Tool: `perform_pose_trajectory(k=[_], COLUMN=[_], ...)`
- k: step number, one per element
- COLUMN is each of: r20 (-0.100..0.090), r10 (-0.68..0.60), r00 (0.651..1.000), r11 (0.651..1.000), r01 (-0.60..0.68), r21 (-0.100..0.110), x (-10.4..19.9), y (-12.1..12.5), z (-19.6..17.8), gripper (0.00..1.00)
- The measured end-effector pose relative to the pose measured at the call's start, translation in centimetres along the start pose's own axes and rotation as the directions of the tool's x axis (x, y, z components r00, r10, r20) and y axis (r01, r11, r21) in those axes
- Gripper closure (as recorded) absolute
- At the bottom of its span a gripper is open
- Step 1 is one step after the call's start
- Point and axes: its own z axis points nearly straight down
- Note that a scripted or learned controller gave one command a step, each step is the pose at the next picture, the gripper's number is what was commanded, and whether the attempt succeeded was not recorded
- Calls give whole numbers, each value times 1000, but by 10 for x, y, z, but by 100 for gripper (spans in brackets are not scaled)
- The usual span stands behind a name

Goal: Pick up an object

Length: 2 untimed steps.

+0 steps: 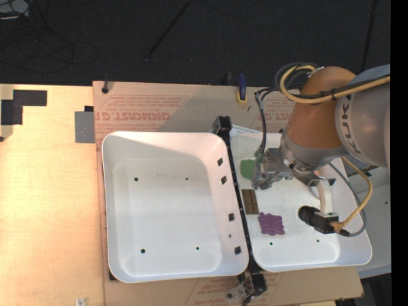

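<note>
Three things lie in the right bin (pixel 331 257). A green lump (pixel 247 168) sits near its left wall. A small brown block (pixel 250 202) lies below it, and a knobbly purple piece (pixel 271 224) lies a little further toward the front. My gripper (pixel 264 177) hangs low over the bin, just right of the green lump and above the brown block. The wrist and the orange band (pixel 319 110) hide the back of the bin.
The left bin (pixel 118 203) stands beside the right one, with a black divider with clips (pixel 231 190) between them. Both rest on cardboard (pixel 146 110) on the pale wooden bench (pixel 44 203). A blue clamp (pixel 242 85) stands at the back edge.
</note>
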Motion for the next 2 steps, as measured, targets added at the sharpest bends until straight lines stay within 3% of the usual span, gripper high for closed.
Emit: perform_pose_trajectory(k=[1,2], r20=[1,4], r10=[0,4], r00=[1000,1000], r11=[1000,1000], r01=[0,-4], r21=[-5,-7], x=[54,67], y=[-11,23], z=[-82,-149], gripper=[100,100])
